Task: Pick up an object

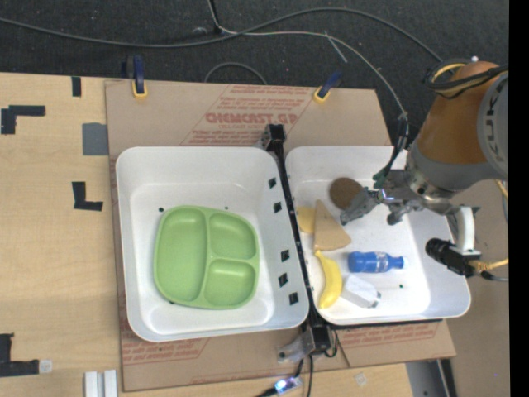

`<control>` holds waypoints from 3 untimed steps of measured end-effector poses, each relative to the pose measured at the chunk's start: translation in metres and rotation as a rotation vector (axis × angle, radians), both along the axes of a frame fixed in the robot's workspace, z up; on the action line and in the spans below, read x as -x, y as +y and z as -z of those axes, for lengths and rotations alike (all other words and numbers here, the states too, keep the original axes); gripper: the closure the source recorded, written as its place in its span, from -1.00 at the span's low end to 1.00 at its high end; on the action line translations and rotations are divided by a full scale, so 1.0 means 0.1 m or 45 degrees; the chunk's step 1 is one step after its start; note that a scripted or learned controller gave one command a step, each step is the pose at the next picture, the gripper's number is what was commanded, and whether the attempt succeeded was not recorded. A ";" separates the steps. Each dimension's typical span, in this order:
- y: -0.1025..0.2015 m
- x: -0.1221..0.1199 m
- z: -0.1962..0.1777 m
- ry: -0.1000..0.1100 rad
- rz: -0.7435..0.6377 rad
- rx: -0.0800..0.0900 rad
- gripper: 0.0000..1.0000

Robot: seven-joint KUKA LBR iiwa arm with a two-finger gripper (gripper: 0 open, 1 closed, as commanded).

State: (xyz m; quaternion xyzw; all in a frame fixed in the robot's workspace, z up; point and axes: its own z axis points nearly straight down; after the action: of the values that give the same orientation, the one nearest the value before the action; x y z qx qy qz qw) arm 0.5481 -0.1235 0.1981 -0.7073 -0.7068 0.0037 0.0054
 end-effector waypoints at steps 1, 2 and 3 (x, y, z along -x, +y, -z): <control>0.00 -0.03 -0.05 -0.013 -0.003 0.002 -1.00; -0.08 -0.02 0.55 -0.006 -0.001 0.003 -1.00; -0.08 -0.03 1.06 -0.017 0.000 0.003 -1.00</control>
State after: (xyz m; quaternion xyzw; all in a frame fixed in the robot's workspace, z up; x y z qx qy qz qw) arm 0.5507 -0.1313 0.0923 -0.7074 -0.7068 -0.0002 0.0000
